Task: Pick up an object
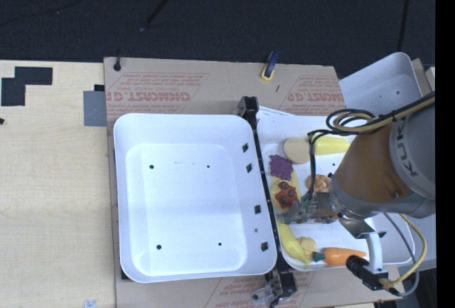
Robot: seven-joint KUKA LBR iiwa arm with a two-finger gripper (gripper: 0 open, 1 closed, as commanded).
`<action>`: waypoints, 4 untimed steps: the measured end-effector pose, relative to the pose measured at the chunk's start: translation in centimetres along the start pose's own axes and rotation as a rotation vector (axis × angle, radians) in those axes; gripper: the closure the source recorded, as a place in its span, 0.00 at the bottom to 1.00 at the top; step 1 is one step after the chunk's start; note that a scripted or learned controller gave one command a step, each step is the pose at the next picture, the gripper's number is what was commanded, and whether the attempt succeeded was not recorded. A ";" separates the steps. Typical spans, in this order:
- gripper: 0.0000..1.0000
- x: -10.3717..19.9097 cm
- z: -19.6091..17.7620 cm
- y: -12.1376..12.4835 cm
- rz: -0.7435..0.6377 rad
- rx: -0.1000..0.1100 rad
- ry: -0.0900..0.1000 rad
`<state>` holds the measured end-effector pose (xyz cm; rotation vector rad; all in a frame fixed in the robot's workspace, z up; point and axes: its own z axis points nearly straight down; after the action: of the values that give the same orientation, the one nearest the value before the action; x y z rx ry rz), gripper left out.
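White right bin [409, 257], lower right: our gripper [307, 208] sits low among toy food [286, 193]; finger state unclear, so we should centre on one piece.

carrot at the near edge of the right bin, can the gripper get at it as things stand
Probably yes. The carrot lies uncovered by the right bin's rim, with the gripper low in the same bin just above it. A banana sits close beside, which could crowd the fingers.
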<state>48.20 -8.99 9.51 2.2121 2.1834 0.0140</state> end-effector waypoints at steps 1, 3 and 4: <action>0.00 0.3 -1.7 8.4 -0.016 0.024 0.016; 1.00 0.1 -0.6 5.1 -0.011 0.019 0.019; 1.00 1.0 1.1 12.8 -0.016 0.029 0.017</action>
<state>61.06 -8.15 8.80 2.2177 2.2239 0.0008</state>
